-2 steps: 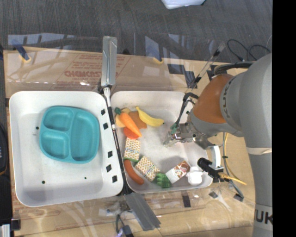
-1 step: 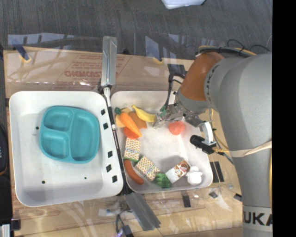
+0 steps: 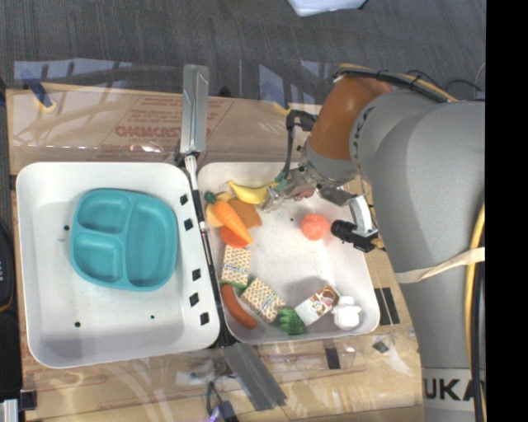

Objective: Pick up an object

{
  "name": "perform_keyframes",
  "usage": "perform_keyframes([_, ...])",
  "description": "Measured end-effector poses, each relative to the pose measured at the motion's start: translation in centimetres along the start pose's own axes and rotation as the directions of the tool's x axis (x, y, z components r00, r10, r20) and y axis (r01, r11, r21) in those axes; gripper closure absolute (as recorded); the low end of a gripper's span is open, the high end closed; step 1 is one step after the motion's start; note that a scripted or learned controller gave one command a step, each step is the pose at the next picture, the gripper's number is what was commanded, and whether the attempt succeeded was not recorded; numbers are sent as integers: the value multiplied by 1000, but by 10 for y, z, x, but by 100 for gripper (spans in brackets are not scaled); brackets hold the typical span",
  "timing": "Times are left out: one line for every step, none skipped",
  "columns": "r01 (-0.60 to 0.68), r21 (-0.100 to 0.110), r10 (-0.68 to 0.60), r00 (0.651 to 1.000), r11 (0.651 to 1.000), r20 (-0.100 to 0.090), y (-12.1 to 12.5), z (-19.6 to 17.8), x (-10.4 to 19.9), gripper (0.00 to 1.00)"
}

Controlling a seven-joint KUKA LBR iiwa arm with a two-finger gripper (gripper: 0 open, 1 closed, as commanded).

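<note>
We count two white bins: the left bin (image 3: 33, 272) holds one teal divided plate (image 3: 124, 238), and the right bin (image 3: 363, 272) holds one banana (image 3: 247, 193), one carrot (image 3: 231, 218), one pink ball (image 3: 313, 227), two patterned boxes (image 3: 237, 265) and one small carton (image 3: 318, 306). The gripper (image 3: 280, 194) sits at the upper middle of the frame, just beside the banana's right end. We cannot tell how its claw stands.

Dark grey ribbed carpet floor (image 3: 165, 29) runs beyond the bench, above the gripper in view. Brown cardboard sheet under clear plastic film (image 3: 107, 115) covers the bench top, left of the gripper. Pale white object (image 3: 326, 6) on floor at top edge.
</note>
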State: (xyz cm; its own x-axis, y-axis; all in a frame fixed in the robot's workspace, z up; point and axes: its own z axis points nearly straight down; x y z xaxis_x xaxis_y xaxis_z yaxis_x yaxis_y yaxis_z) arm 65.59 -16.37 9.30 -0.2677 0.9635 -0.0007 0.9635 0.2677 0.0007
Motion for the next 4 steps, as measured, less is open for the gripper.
perform_keyframes([157, 2, -157, 988, 988, -3, 12, 1, 40, 0])
perform_keyframes([369, 0, -369, 929, 929, -1, -36, 0, 72, 0])
perform_keyframes([355, 0, -355, 935, 935, 0, 12, -21, 61, 0])
perform_keyframes([359, -1, -359, 934, 934, 2, 13, -32, 61, 100])
